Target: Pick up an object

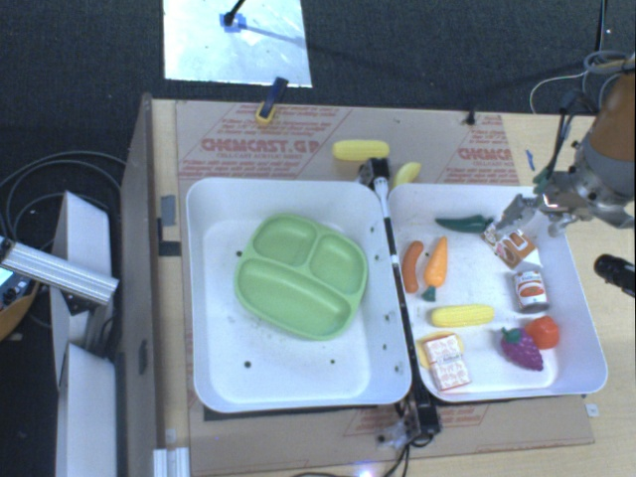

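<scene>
We see the gripper (534, 210), fingers spread, above a light, stiff carton (510, 247) at two o'clock in the right bin (586, 306); grasp its flat sides.

**A:** You asked what the arm (608, 132) looks like. Its body is rounded and grey, and you can see an orange-tan band (618, 117) across the upper part.

**B:** And lower down?

**A:** Below the band you get a darker grey collar, then a pale metallic gripper (537, 210) with angular silver parts. It is blurred, so you cannot read any screws or markings on it.

**B:** Cables?

**A:** Yes. You can see thin pale cables (561, 82) looping beside the top of the arm, and a dark one running down along its left side.
</scene>
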Robot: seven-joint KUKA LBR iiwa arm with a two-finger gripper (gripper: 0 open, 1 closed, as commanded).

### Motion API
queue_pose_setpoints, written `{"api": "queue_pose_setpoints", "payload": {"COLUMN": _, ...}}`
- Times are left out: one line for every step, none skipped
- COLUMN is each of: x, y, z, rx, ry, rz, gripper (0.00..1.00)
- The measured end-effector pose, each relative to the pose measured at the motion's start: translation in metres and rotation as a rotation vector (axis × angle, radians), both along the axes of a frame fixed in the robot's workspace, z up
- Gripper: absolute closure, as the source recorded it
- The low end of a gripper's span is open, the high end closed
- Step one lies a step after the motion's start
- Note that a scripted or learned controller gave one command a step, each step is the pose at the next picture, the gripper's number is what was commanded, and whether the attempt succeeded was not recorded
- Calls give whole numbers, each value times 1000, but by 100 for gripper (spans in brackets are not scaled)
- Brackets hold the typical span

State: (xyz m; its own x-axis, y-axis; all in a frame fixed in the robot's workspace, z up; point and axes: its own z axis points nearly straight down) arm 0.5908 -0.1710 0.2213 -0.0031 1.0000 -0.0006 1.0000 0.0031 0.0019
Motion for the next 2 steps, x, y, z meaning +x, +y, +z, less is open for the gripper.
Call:
{"api": "queue_pose_setpoints", "payload": {"x": 20, "y": 16, "z": -85, "rx": 2, "ry": 4, "rz": 3, "gripper": 0}}
{"api": "queue_pose_setpoints", "payload": {"x": 82, "y": 56, "z": -125, "rx": 1, "ry": -7, "rz": 7, "gripper": 0}}
